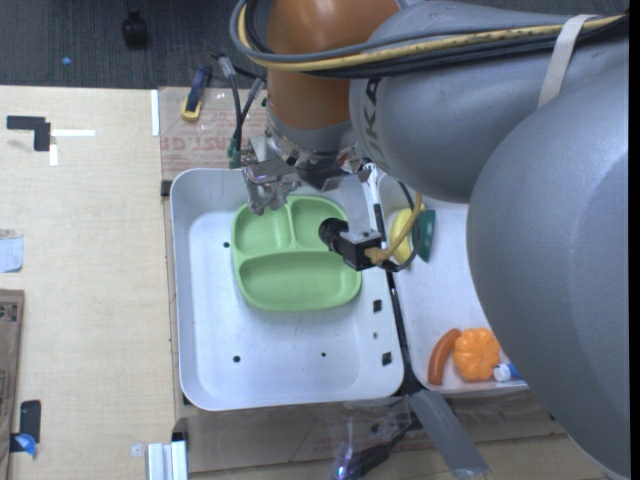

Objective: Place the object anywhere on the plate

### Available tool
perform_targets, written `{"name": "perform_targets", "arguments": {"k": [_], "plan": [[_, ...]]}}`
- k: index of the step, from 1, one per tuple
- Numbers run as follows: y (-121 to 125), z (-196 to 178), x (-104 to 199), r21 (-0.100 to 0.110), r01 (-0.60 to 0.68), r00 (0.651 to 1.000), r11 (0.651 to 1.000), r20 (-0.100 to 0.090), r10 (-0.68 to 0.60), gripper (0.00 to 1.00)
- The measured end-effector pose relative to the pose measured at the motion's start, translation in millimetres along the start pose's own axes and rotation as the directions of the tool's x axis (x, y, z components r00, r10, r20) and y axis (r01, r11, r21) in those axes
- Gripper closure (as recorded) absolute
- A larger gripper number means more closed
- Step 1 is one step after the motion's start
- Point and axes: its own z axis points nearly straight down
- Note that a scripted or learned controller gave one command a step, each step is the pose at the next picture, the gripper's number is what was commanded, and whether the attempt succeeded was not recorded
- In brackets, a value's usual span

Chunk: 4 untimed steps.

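Whether the jaws are spread or pressed together cannot be told; the gripper (pixel 266 190) hangs over the far left corner of the green plate (pixel 296 258), with nothing visibly between them. Nearest, in the right bin (pixel 440 298), lie an orange carrot (pixel 441 355) and a small pumpkin (pixel 476 354), touching. Farther back sits the divided plate in the left bin (pixel 210 308). At the bins' shared rim, a yellow banana (pixel 402 233) lies beside a dark green piece (pixel 427 234).

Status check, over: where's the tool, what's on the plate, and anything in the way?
Tool over green plate's far-left corner, grip unreadable. Plate compartments bare. Orange toy sits in right bin. Arm overhangs that bin.
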Motion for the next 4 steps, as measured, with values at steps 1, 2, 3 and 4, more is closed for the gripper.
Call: {"name": "perform_targets", "arguments": {"k": [1,2,3,4], "plan": [[-29.7,2.0,-32.2,0.0,0.204,0.979,0.979,0.0,-0.204,1.0],[-50.9,55.1,-35.9,0.001,0.264,0.965,0.965,-0.001,-0.264,1.0],[-17.0,98.5,-114.0,0.0,0.031,1.0,1.0,0.0,-0.031,1.0],[-23.3,25.5,-63.1,0.0,0.041,0.999,0.999,0.0,-0.041,1.0]]}}
